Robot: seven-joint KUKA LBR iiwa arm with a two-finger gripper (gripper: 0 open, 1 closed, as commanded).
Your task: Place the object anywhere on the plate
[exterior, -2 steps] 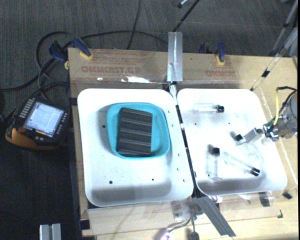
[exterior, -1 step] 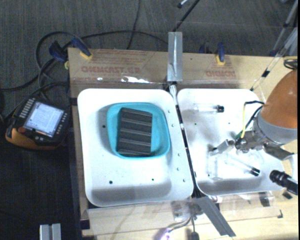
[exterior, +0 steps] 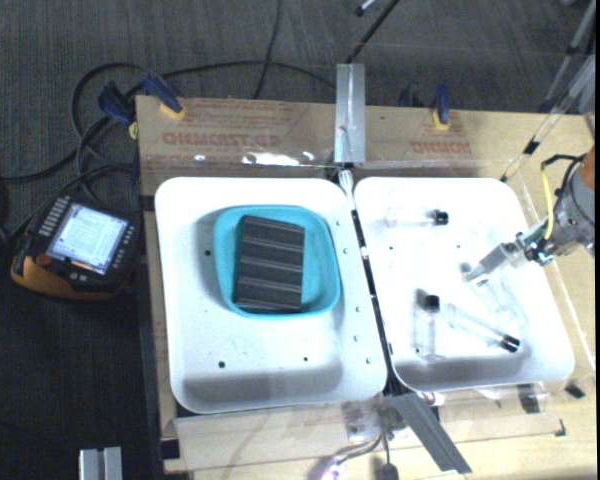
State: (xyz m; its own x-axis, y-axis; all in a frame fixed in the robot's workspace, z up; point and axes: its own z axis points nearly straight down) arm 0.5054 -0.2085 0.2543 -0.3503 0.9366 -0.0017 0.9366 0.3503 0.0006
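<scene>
Left bin [exterior: 180, 298] holds a teal square plate [exterior: 325, 268], and a dark ribbed block [exterior: 270, 263] sits flat on it, roughly centred, slightly tilted clockwise. So the object is on the plate, not in the gripper. Right bin [exterior: 540, 353] has three clear vials with black caps: one near the top edge [exterior: 420, 217], lying flat; one near the bin's left-centre [exterior: 426, 326], cap pointing up the frame; one lower right [exterior: 480, 328], lying diagonally with cap toward the bottom right corner. Gripper [exterior: 480, 266] is over the right bin, mid-right, reaching in from the arm at the right edge. Can't tell whether the jaws are spread or closed; too blurred. Nothing visibly between them. Teach pendant [exterior: 80, 243] on the floor left of the bench.
</scene>
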